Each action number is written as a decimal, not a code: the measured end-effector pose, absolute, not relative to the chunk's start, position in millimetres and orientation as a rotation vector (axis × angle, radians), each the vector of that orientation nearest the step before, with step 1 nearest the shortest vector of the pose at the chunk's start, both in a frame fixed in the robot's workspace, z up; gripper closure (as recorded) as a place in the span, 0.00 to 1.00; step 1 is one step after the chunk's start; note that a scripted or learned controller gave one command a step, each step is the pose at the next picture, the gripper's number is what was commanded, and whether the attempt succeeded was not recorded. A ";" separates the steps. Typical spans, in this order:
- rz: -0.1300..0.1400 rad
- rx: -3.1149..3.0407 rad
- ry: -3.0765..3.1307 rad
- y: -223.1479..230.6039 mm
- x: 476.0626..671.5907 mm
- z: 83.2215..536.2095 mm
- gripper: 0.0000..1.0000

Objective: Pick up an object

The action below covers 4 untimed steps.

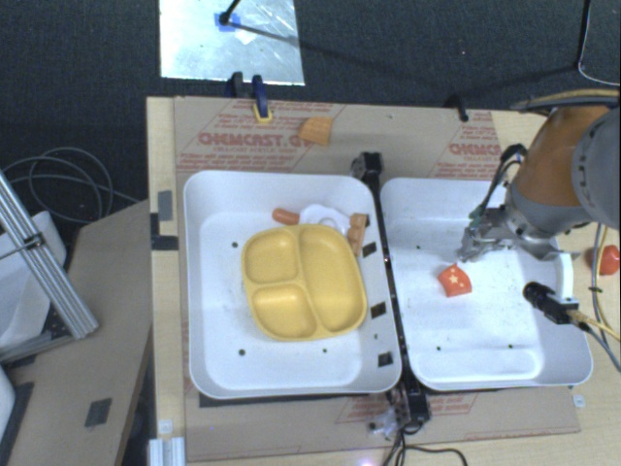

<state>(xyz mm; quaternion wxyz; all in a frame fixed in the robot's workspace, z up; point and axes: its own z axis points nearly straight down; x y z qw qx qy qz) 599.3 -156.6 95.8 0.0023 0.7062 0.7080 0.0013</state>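
Observation:
A small red-orange object (454,281) lies on the floor of the right bin (485,357), near its middle. My gripper (473,245) is down in the same bin, just above and to the right of that object; its tips are close to it. The grey arm with its orange band (558,153) comes in from the right. In the left bin (218,357) rests a yellow divided plate (301,282), with an orange sausage-shaped piece (285,216), a white piece (325,217) and a small brown block (357,229) behind it.
A tan block (315,129) sits on the cardboard behind the bins, beside a blue and yellow clamp (260,98). A black divider (380,260) runs between the bins. A black part on a cable (548,303) hangs over the right bin's right side.

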 end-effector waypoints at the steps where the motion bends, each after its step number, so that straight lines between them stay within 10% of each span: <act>1: 0.004 2.216 2.221 -156.5 599.2 95.5 0.00; 2: -0.003 2.225 2.227 -114.6 523.7 83.3 0.00; 3: 0.014 2.209 2.205 -173.4 498.2 308.1 0.00; 4: 0.001 2.214 2.233 -105.9 486.8 242.5 0.00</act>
